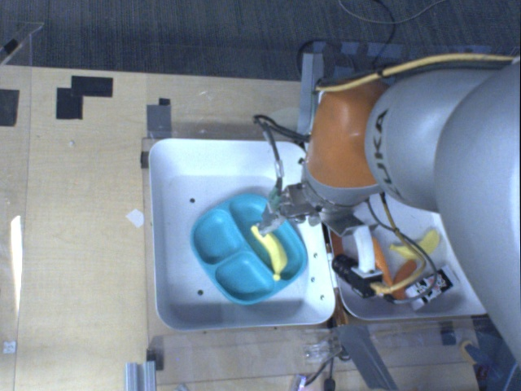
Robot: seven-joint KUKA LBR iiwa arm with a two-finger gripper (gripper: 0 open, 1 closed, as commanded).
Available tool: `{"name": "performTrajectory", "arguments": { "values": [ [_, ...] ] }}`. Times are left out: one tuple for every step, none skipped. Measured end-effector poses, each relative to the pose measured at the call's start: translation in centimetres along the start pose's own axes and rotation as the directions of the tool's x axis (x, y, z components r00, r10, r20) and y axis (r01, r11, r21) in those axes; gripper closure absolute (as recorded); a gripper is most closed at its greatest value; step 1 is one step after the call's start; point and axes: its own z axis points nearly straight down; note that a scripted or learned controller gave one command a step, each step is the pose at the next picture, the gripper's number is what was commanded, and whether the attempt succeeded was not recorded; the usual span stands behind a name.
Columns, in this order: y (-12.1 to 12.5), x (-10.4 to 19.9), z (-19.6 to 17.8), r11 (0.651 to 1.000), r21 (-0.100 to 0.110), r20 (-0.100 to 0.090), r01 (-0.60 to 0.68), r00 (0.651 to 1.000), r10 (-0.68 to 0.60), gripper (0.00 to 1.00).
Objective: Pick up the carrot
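The desk (73, 243) is pale wood, with 2 shallow white bins set side by side on it and black tape marks (85, 92) stuck down at its far left. Beyond the far edge lies dark grey carpet floor (163, 15), where a thin cable (391, 10) loops. My arm (440, 137) comes in from the right, and with its orange band (346, 137) it covers much of the right bin (456, 304). My tool (275, 214) sits low in the left bin (175, 177), over the right side of a blue divided plate (216, 239) and just at the far end of a banana (275, 255) that lies in that plate. I cannot tell whether the tool is open or closed, and I see nothing gripped in it. The carrot (381, 257) lies in the right bin, near its left wall, partly hidden under my wrist and well apart from the tool. A small yellow piece (429, 239) lies just to the carrot's right.
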Motion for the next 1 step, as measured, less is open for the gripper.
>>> {"name": "performTrajectory", "arguments": {
  "values": [
    [1.88, 2.24, 7.47, 0.999, -0.004, -0.002, 0.038, 0.999, -0.038, 0.0]
  ]
}}
